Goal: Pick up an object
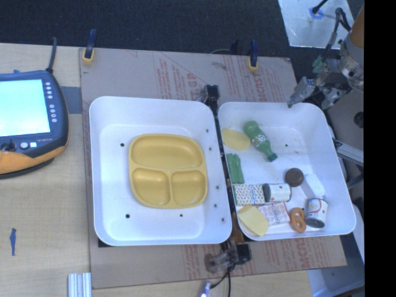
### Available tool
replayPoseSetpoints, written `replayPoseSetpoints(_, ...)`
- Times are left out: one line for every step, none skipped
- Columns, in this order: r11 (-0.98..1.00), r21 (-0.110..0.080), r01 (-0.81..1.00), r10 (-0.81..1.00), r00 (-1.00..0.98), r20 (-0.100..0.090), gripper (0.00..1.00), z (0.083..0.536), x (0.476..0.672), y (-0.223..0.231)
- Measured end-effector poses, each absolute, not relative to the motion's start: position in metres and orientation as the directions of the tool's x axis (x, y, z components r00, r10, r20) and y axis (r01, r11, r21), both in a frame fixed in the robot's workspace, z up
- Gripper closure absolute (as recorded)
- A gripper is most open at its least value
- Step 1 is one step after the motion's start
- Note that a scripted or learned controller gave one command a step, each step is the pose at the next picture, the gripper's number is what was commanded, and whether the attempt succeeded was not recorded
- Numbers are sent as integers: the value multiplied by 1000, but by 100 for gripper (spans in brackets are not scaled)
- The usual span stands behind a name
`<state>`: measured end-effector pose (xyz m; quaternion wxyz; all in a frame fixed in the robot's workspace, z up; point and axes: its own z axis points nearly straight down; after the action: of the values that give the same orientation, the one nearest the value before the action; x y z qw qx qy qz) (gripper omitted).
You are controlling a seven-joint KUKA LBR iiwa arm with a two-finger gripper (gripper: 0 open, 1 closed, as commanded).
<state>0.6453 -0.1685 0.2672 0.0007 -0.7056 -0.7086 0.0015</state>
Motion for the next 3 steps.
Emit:
replayPoseSetpoints(6, -6, 1000, 1000, -6, 0, 0, 157, 656, -99)
replayPoseSetpoints(7, -6, 1000, 1000, -7, -2, 0, 98, 656, -93)
replayPoseSetpoints(2, -1, 1000, 1000, -2, -1, 0, 92, 656, -124)
